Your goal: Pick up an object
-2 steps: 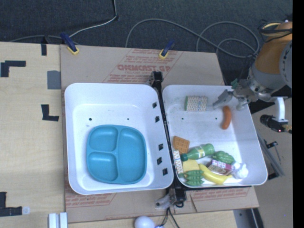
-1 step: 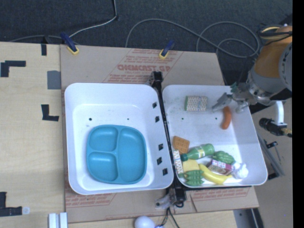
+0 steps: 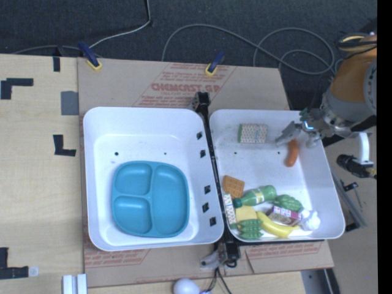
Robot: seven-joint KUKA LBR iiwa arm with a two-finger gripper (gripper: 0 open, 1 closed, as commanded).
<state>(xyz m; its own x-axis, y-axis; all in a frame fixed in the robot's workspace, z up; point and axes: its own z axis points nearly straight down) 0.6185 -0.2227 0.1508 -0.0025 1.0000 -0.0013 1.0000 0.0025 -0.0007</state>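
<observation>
My gripper (image 3: 298, 137) hangs over the far right part of the right bin (image 3: 318, 176), its two grey fingers spread open. Just below it an orange sausage (image 3: 292, 153) lies on the bin floor, free of the fingers. A greenish sponge-like pad (image 3: 253, 133) rests to the gripper's left. Along the near side of this bin sit a cracker (image 3: 233, 184), a green bottle (image 3: 257, 195), a leafy green piece (image 3: 289, 202), a yellow banana (image 3: 277, 226) and a few more small toy foods.
In the left bin (image 3: 98, 127) there is a blue divided plate (image 3: 150, 199). A black clamped divider (image 3: 208, 164) runs between the bins. The grey arm with its orange band (image 3: 352, 78) comes in from the right.
</observation>
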